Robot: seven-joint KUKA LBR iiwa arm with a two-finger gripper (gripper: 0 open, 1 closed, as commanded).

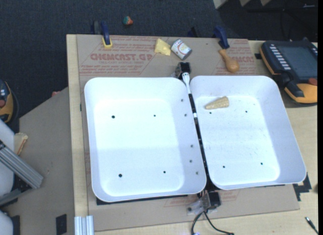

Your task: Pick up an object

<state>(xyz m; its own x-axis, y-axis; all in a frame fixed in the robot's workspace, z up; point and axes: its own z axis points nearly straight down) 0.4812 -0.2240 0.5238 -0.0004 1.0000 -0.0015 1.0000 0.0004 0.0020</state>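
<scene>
Board (pixel 121 56) reads "CHEMCAST" — tan cone (pixel 217 103) in right bin (pixel 282 128).

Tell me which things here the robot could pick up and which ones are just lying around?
For the job:
- tan cone-shaped piece lying in the right bin
- left bin, beside it

Just lying about, on the board behind the bins:
- yellow wedge
- small white box
- orange-brown wooden piece
- handheld controller, far right
- small coloured ball on the floor
</scene>
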